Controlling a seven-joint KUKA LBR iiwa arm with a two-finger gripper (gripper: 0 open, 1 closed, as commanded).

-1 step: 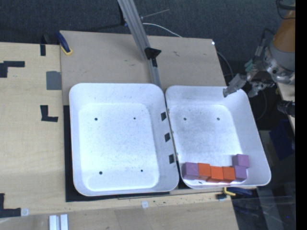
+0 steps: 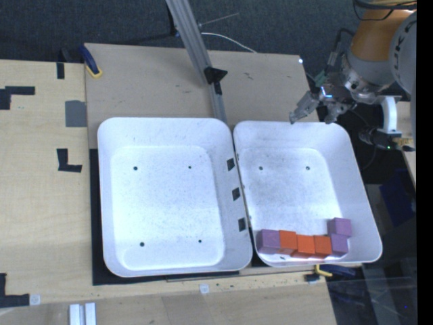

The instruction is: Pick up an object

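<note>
The gripper (image 2: 312, 111) hangs above the far right corner of the right bin (image 2: 298, 137), and its fingers stand apart with nothing between them. The blocks (image 2: 306, 240), purple and orange, lie in a row against the near wall of this bin, well apart from the gripper.

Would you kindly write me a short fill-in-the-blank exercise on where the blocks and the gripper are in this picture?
1. The blocks all lie in the ____ bin.
2. They sit along that bin's ____ edge, the one closest to the camera.
3. The blocks come in purple and ____.
4. The gripper hangs over the right bin's ____ rim, away from the blocks.

Missing words: right; near; orange; far
</note>
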